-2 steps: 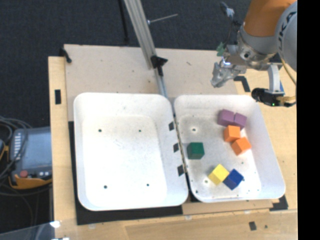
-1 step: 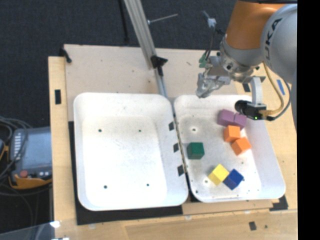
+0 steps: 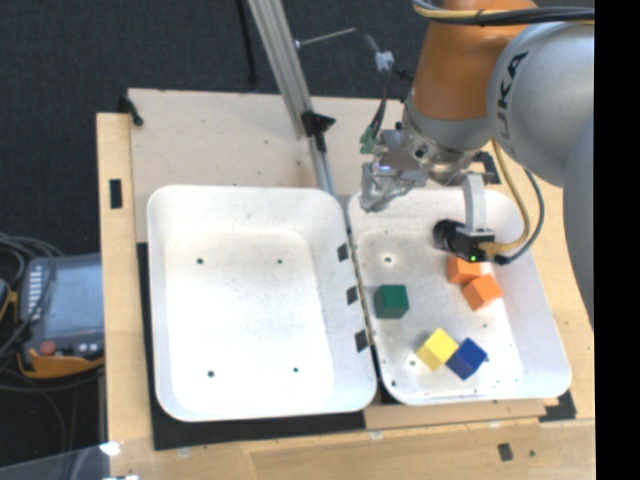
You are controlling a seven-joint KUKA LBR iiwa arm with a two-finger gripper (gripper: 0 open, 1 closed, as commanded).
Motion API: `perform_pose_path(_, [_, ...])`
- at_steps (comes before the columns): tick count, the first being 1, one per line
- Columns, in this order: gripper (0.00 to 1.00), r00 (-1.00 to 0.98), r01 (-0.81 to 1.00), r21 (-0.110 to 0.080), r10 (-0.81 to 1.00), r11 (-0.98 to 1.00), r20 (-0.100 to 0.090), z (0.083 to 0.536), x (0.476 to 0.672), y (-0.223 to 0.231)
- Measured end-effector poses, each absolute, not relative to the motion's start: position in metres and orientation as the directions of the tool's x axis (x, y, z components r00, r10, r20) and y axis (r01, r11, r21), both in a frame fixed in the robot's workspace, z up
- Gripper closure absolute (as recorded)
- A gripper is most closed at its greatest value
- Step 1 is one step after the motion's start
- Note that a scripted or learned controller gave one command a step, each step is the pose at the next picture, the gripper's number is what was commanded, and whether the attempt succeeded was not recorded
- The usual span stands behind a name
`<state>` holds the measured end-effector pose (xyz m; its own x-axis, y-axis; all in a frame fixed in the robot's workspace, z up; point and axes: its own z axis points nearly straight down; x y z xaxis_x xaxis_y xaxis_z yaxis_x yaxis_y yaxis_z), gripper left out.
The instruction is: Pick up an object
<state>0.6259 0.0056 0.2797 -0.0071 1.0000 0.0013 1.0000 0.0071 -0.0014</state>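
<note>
Inside right bin (image 3: 540, 368) — five blocks: two orange, one green, yellow, blue.

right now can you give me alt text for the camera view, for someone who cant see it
A grey and orange robot arm reaches in from the right, its gripper above the back edge of the right bin. That bin holds a green block, a yellow block touching a blue block, and orange blocks. The left bin sits beside it.

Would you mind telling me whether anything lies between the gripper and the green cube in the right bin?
Nothing visible does. The gripper hangs over the far left corner of the right bin, and the green cube sits nearer the camera with bare bin floor between them. The other cubes lie off to the right.
</note>
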Motion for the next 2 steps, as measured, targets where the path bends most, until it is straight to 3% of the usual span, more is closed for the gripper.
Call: perform_pose_path(2, [1.0,-0.005,1.0,-0.003,1.0,0.005,0.0,0.251,0.583,0.083])
